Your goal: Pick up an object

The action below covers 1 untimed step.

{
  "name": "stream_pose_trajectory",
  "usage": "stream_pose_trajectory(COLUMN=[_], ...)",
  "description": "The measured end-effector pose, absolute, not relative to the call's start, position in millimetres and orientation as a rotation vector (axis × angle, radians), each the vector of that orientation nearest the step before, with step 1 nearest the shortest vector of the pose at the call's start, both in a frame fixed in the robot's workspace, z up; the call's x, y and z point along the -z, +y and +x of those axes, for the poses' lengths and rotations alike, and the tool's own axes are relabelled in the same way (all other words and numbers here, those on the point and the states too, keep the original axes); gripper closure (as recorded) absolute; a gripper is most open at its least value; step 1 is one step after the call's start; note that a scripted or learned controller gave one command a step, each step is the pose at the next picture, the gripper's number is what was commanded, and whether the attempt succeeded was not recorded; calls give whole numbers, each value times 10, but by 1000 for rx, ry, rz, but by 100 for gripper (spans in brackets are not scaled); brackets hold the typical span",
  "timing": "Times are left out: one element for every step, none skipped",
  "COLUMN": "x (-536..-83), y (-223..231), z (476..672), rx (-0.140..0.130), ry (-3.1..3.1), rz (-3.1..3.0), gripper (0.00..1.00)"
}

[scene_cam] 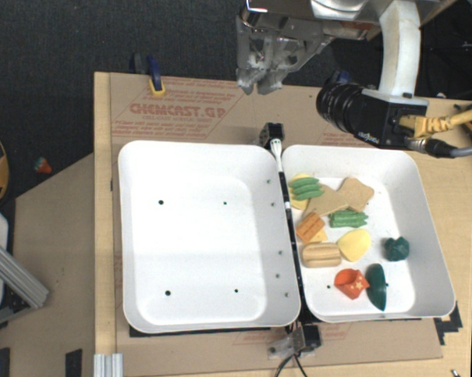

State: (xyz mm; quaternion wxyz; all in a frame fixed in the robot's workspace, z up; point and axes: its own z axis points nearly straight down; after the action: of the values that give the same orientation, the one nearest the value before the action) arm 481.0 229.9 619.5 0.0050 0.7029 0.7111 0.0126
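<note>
Bench first: the left bin (141, 219) is bare, the gripper (258, 83) hangs beyond its far edge, holding nothing, open or shut I cannot tell. Toy food (340, 227) crowds the right bin (428, 255). Approach seems pending; next it should descend rightward.

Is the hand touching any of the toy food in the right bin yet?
Apart. The camera view shows the hand raised beyond the bins' far edge, with bare board between it and the toy food.
</note>
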Motion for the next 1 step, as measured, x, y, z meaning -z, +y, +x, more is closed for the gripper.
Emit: stream_pose_trajectory(x=[-6300], y=[2303], z=[4813], rx=[-45], ry=[2227], rz=[2200], gripper=[100])
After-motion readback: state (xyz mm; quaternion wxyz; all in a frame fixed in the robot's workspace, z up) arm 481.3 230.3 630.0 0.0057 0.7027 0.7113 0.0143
